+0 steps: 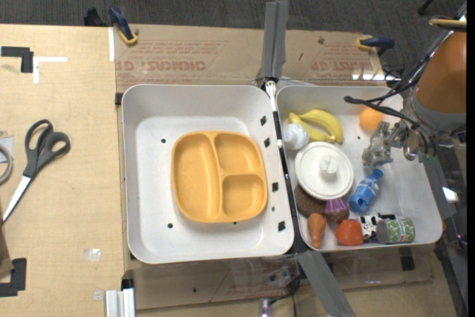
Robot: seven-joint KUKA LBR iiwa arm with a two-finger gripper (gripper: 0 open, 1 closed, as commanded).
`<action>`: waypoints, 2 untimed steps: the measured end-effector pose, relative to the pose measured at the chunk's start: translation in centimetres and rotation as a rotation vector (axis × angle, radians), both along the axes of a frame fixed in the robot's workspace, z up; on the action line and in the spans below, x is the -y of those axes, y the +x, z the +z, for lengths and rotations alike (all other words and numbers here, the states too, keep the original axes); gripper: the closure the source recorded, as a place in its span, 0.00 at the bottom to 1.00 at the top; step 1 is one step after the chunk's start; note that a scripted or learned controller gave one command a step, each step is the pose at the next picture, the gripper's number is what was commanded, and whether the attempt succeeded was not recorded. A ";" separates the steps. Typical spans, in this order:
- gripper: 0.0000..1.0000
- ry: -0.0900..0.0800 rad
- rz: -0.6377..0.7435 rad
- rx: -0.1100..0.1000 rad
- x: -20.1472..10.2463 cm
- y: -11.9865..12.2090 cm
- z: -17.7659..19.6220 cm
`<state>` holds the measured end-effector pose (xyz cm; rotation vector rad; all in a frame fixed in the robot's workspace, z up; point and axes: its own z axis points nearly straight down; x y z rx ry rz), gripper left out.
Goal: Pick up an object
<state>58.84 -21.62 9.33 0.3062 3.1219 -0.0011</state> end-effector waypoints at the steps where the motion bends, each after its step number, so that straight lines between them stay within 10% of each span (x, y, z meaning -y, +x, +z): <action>1: 0.00 0.000 0.000 0.000 0.0 0.0 0.0; 2: 0.00 0.000 0.016 0.003 0.1 6.3 0.2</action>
